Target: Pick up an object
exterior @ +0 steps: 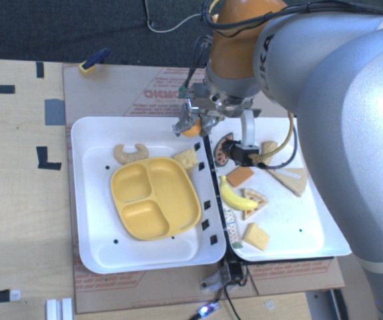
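Here the gripper (193,127) hangs over the far end of the divider between the two bins, at the left bin's (85,179) far right corner. An orange piece (191,131) sits between its fingers, so the gripper is pinching that piece, just above the bin rim.

Left bin: a yellow tray (155,197) with three compartments lies across the middle, tilted toward the right wall. A tan curved piece (130,153) lies just beyond the tray's far left edge. A pale yellow block (187,159) touches the tray's far right corner, near the divider and just below the gripper.

Right bin (311,239): a banana (235,199) lies near the divider at mid-length. A brown slab (240,176) lies just beyond it. A pizza slice (255,197) touches the banana's right end. A tan wedge (291,179) lies toward the right wall. A cheese block (256,236) sits near the front edge. A dark round item (222,153) lies at the divider, partly hidden by the arm's cable.
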